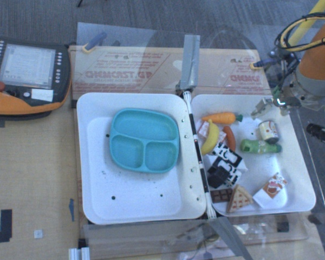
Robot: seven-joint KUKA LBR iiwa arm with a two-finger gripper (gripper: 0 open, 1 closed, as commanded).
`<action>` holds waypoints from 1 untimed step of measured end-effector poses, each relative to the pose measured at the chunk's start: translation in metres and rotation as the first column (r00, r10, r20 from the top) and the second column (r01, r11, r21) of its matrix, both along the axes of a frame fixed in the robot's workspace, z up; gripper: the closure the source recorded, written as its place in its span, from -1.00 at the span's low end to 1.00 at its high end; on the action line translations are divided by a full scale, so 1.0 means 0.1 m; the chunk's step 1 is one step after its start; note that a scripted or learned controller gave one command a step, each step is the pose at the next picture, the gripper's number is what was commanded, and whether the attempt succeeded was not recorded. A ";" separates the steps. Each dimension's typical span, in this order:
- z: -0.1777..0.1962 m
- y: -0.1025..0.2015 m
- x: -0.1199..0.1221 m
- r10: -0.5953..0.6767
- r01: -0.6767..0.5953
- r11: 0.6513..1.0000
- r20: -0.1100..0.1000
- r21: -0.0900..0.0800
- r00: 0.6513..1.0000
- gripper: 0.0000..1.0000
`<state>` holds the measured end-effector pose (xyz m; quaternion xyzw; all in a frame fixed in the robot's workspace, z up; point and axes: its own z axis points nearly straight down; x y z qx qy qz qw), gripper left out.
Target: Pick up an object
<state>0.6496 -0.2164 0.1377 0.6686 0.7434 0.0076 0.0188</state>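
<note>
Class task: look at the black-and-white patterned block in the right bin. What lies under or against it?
The black-and-white block lies tilted over a chocolate bar at its lower edge, with a banana touching its upper left. Whatever lies beneath its middle is covered, so the bin floor there cannot be seen.

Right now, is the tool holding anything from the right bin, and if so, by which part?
Nothing is held. The tool sits at the right bin's upper right edge, above the small can, with nothing between its fingers.

Orange-banded arm [317,64], yellow-black cables [298,28]
</note>
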 end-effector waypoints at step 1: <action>-0.01 0.00 0.00 0.040 -0.040 0.999 0.001 -0.003 0.999 -1.00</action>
